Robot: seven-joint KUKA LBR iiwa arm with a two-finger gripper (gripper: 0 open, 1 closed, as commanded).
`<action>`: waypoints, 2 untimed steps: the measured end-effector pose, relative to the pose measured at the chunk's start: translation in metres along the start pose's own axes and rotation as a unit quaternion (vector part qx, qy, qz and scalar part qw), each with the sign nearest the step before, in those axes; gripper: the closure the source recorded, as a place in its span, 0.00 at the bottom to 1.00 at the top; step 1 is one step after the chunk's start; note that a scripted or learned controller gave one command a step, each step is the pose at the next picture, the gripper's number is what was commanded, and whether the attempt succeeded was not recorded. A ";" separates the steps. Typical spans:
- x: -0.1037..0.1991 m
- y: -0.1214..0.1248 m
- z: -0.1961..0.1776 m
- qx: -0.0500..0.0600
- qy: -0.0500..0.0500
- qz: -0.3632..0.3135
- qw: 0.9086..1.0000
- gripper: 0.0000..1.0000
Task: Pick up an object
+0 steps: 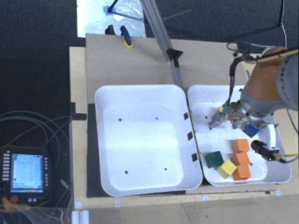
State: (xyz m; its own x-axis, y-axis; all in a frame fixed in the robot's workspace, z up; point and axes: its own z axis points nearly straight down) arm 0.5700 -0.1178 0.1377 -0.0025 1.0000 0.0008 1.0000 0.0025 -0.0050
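My gripper [216, 120] hangs low over the middle of the right bin [201, 97], pointing left. Below it in the bin's near part lie a dark green cube [214, 159], a yellow cube [227, 168] and three orange blocks [241, 158] stacked in a column. A blue block [250, 130] sits partly hidden under the wrist, just right of the gripper. I see nothing clearly held, and the gripper stands apart from the green and yellow cubes.
The left bin [140, 92] lies beside the right one. A grey pole [159, 27] slants in from the top toward the bins' shared wall. A teach pendant [25, 174] and cables rest on the floor at the lower left. Clamps [126, 36] lie at the bench's far edge.
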 end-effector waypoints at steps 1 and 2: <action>-0.001 0.002 -0.015 -0.005 -0.001 -0.001 1.000 1.00; -0.008 0.012 -0.070 -0.006 -0.001 -0.001 1.000 1.00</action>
State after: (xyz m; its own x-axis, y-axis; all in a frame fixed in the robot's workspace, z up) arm 0.5821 -0.1254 0.2080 -0.0039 1.0000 -0.0018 1.0000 0.0039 0.0074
